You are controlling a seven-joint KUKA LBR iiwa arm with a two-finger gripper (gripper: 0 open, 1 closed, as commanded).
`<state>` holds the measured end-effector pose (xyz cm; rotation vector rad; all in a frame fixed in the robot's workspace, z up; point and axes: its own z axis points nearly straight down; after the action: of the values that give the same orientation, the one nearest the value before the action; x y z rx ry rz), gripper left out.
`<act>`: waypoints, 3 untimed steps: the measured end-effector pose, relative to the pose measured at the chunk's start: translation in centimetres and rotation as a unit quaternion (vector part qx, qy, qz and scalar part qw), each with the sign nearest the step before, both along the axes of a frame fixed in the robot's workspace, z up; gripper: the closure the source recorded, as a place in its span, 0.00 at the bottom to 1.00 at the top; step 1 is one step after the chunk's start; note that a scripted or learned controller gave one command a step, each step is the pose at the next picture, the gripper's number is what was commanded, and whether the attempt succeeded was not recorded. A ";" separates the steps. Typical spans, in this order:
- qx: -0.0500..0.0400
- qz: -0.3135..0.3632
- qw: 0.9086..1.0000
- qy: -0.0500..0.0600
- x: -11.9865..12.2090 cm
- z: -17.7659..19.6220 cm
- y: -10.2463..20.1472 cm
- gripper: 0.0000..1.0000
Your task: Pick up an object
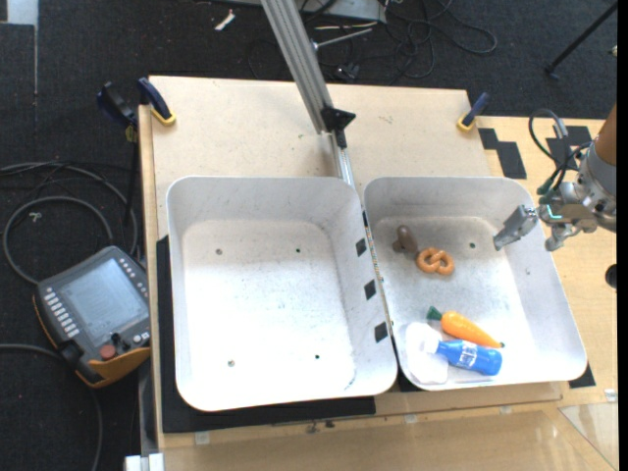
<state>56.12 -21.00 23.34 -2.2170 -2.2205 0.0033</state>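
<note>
Bins sit side by side so that we can lift from one and drop in the other: the left bin holds nothing we can grasp, so our pick must come from the right bin. There, a small brown piece lies beside a tan pretzel near the middle, while a carrot touches a blue and white bottle at the front edge. Our gripper hangs over the right rim, holding nothing; we cannot tell how its jaws stand.

Pretzel, carrot, blue bottle, perhaps, lie flat.
</note>
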 end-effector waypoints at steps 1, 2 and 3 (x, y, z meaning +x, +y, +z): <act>-0.001 0.000 1.000 -0.002 0.1 0.2 0.0 0.00; 0.000 -0.001 1.000 0.001 -0.6 -5.8 0.7 0.00; 0.000 0.000 1.000 0.000 0.0 -11.1 1.5 0.00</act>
<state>56.15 -19.49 12.24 -2.2154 -2.2209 0.0037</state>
